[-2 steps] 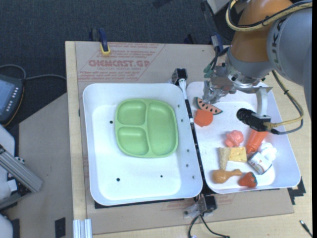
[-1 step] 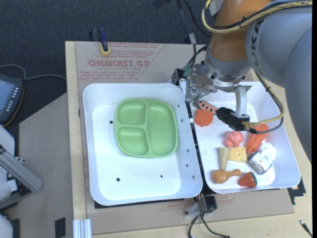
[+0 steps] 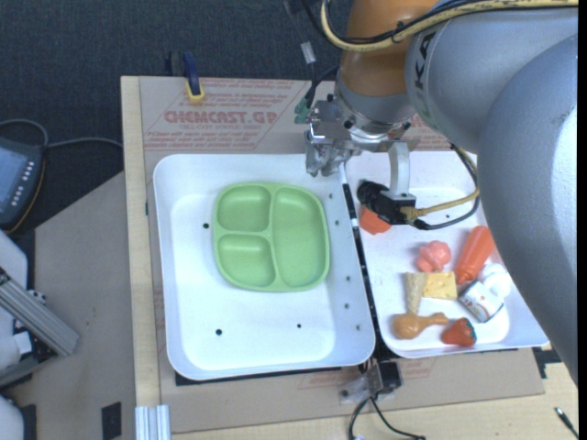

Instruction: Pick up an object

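On dark carpet (image 3: 83, 35), cardboard-topped bench (image 3: 229, 108)

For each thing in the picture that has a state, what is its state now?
gripper: over the far rim of the left bin, nothing seen between its fingers.
green plate: flat in the left bin, compartments bare.
carrot: lying in the right bin.
strawberry: lying near the front rim.

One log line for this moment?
gripper: over back rim between bins | hold: nothing seen | green plate: left bin | toy food: right bin
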`<state>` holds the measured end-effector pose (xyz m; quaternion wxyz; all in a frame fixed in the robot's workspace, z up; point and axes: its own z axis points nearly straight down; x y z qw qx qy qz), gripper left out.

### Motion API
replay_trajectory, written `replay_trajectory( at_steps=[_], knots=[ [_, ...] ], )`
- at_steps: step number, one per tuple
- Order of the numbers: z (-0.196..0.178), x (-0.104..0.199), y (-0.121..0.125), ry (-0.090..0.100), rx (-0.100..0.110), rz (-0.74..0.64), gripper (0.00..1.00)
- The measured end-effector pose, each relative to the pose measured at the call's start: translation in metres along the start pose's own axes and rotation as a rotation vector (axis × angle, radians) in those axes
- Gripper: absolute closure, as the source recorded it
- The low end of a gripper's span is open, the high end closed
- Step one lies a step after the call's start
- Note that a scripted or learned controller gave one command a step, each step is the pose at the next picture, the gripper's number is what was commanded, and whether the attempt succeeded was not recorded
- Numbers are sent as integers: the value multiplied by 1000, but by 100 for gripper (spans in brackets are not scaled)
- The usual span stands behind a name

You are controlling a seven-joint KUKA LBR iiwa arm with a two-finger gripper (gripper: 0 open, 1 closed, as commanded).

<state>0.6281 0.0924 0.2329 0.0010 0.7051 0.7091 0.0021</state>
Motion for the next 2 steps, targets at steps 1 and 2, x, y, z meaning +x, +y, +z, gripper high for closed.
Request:
replay_trajectory(
  at_steps=[1,2],
  knots=[
    [18,-6,-4,-2,9,6,100],
    [15,-5,-5,-2,7,6,100]
  ],
)
